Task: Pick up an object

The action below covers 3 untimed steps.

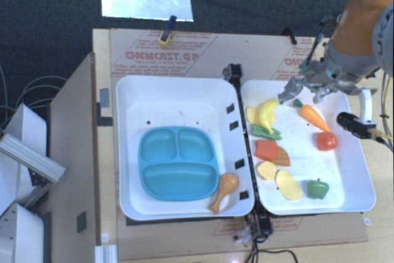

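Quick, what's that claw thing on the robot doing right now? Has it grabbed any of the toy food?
Gripper: open, holding nothing; it hangs over the back of the right bin, near the toy carrot and banana.

arm (369, 15) cut off at right

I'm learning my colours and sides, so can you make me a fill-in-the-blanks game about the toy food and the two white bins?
1. The divided plate in the left bin is coloured ____.
2. The toy drumstick lies in the ____ bin.
3. The carrot lies in the ____ bin.
4. The small pepper near the right bin's front edge is coloured ____.

Missing words: blue; left; right; green
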Each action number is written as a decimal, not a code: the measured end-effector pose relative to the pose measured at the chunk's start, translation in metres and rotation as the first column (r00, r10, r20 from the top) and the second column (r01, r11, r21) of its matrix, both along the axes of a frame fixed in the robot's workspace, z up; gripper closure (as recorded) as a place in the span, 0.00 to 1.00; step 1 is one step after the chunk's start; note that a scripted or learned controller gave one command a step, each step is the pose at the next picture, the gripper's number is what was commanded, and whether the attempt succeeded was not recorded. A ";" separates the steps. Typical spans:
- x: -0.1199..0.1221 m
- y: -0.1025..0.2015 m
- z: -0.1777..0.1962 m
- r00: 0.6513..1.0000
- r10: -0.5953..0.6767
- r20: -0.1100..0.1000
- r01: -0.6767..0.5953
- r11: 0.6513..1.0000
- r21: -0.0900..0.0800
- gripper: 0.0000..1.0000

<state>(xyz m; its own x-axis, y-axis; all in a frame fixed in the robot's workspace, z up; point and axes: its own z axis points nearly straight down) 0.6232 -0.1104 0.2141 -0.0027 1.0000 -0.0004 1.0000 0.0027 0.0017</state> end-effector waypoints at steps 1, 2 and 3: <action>-0.087 0.016 -0.120 1.000 -0.006 -0.004 0.006 1.000 0.005 0.00; -0.138 0.083 -0.025 1.000 0.006 0.002 -0.006 1.000 0.003 0.00; -0.135 0.102 0.244 1.000 0.005 0.020 -0.005 1.000 0.002 0.00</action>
<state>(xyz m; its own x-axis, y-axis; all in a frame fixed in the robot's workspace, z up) 0.4879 -0.0086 0.4581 -0.0076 1.0000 0.0013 0.9997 0.0076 0.0217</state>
